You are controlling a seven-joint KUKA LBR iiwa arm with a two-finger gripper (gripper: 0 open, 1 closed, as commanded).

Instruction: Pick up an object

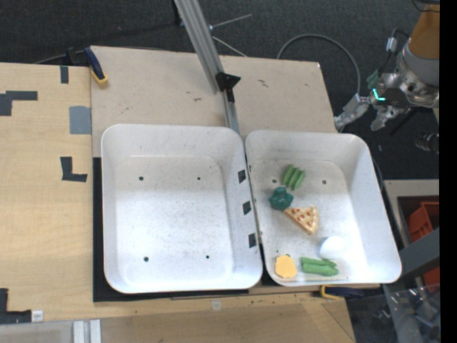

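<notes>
Speckled white bins (171, 138), wedge-shaped pizza slice (303, 218)

Two white bins (171, 138) — six small toy items (303, 218) in the right one

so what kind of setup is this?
Likely a robot grasping test bench in a lab: two white bins side by side, toy food like a pizza slice, and the gripper beyond the right bin's far corner.
</notes>
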